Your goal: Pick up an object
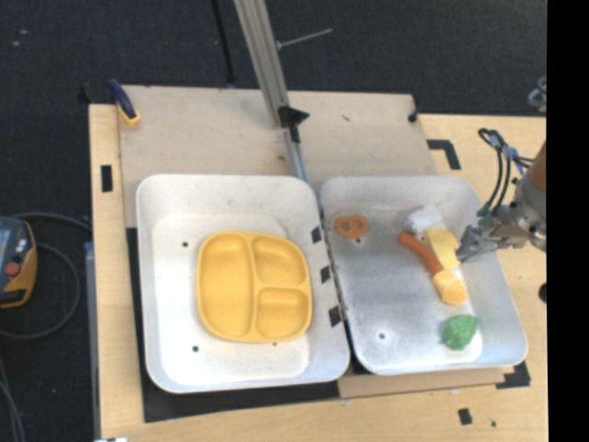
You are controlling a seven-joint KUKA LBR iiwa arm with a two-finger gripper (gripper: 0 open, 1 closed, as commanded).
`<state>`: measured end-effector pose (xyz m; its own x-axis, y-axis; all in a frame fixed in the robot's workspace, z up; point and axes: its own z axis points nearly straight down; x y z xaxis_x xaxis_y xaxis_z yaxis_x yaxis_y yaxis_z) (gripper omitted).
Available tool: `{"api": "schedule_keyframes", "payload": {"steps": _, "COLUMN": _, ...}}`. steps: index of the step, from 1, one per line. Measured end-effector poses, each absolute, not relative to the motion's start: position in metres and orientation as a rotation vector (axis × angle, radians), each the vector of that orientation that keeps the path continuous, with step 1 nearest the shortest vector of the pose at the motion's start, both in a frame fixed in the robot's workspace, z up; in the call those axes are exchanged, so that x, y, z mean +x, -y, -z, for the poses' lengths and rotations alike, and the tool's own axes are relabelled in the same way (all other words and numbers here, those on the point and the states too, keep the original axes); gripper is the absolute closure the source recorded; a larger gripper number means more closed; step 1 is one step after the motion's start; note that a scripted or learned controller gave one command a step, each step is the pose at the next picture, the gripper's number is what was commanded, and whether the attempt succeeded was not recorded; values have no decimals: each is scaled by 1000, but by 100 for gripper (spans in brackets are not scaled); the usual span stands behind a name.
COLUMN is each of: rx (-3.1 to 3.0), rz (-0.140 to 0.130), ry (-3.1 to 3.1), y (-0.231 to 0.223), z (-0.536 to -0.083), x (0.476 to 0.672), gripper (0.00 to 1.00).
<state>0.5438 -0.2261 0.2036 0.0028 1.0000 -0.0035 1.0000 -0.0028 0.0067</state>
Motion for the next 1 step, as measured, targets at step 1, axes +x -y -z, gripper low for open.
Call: {"api": "schedule_keyframes", "payload": {"steps": 1, "rx": 2215, "rz": -3, "ry": -2222, "y": 227, "z": -226, "x": 545, "gripper": 100}}
